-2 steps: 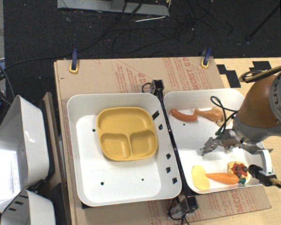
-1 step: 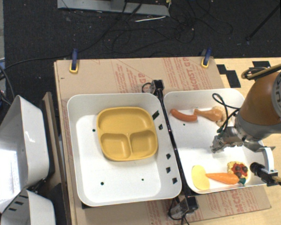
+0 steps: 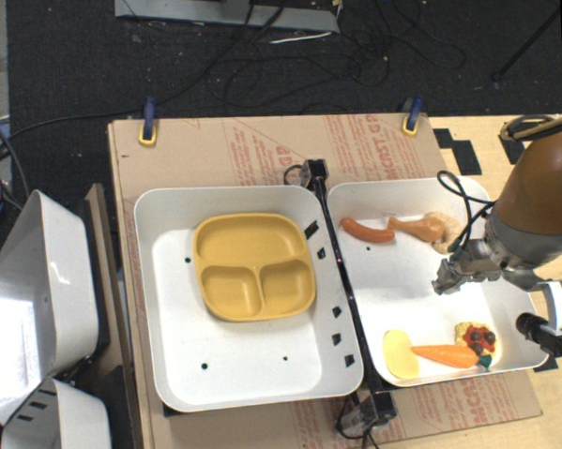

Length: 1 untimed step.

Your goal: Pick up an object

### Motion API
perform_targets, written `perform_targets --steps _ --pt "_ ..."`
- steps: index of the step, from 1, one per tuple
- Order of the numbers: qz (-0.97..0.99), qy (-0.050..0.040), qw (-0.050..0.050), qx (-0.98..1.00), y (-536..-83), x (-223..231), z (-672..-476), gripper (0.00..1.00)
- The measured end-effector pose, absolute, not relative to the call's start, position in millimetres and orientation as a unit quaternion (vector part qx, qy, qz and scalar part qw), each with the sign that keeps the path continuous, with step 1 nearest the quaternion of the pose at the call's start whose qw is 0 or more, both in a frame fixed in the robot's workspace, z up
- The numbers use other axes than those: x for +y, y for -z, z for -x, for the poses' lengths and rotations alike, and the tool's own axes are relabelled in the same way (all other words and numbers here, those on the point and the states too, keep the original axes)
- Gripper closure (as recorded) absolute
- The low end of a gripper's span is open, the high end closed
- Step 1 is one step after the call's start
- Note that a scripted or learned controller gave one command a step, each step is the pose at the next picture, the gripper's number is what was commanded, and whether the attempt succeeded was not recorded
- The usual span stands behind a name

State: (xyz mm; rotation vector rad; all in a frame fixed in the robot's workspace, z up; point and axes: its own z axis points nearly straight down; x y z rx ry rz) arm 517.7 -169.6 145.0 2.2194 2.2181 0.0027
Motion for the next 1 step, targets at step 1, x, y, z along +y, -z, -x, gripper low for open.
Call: perform_targets --steps 1 --pt "-0.706 -0.0012 0.002 0.708 -190.2 -163.1 -517.3 1.00"
